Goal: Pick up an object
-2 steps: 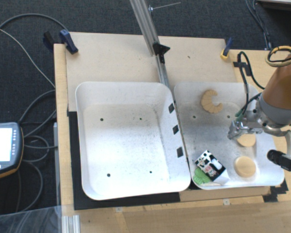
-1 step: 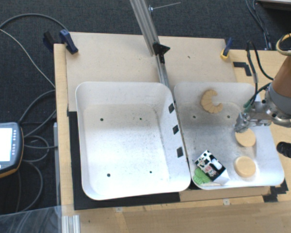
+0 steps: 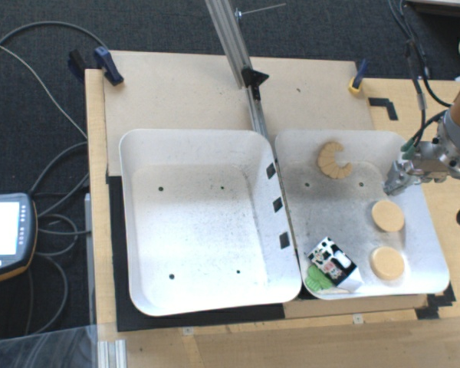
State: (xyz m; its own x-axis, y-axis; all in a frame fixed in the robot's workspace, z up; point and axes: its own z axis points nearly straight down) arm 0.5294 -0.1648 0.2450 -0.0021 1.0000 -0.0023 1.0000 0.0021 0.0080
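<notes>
Claw [image 3: 396, 181] hangs low at the right bin's [image 3: 437, 244] far right rim, fingers too blurred to tell apart or together (nothing visible between them). Just below sits a round disc [image 3: 388, 215], another disc [image 3: 387, 263] nearer; croissant [image 3: 334, 160] lies further left.

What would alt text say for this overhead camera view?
A robot gripper hovers at the right bin's right edge, near a croissant-shaped wooden piece, two round wooden discs and a black-and-white packet. The left bin sits beside it.
</notes>
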